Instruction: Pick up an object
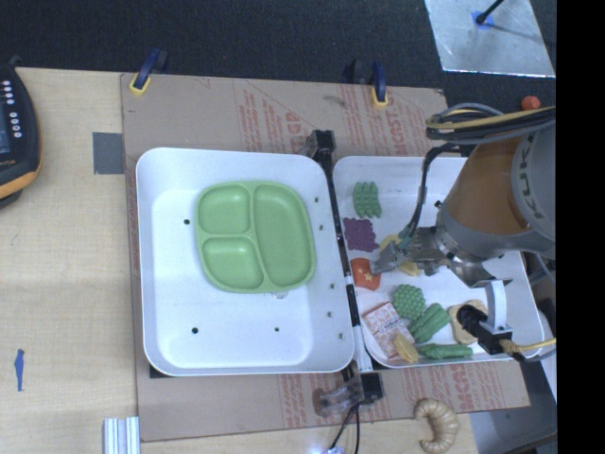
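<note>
The gripper (pixel 386 259) hangs low in the right bin (pixel 535 296), its fingers a little apart beside one red toy (pixel 364 272), holding nothing. The toys are crowded, so it may slip or grab two. Farther back lie one purple toy (pixel 359 233) and one green toy (pixel 367 200).

A robotics lab: a brown cardboard sheet (pixel 284 112) clamped to the wooden bench (pixel 66 282) at twelve o'clock, a black-and-orange control pendant (pixel 14 130) at nine o'clock
</note>
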### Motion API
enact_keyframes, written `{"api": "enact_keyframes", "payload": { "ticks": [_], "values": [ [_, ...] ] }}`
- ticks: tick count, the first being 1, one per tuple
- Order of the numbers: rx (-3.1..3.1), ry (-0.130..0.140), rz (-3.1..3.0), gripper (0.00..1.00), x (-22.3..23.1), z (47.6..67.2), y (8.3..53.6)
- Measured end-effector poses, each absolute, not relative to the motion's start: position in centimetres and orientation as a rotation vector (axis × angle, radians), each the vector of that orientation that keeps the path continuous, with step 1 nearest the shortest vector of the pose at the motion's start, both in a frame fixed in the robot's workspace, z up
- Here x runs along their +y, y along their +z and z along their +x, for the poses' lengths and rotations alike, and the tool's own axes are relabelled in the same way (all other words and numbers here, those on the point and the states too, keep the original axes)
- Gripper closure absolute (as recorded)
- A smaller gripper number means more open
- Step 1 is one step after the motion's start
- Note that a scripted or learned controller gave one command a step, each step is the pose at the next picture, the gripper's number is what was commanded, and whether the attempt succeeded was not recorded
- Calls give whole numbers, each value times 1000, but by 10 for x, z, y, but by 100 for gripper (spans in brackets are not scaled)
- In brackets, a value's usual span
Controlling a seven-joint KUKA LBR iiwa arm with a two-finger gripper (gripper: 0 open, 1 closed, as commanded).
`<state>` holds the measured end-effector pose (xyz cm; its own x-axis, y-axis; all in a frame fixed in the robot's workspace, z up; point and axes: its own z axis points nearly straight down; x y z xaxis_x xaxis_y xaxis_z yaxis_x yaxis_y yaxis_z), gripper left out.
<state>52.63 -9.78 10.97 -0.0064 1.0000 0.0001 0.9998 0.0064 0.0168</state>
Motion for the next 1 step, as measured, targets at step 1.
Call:
{"api": "enact_keyframes", "payload": {
  "ticks": [1],
  "values": [
    [2227,9,2212,0,-106,591,97]
  ]
}}
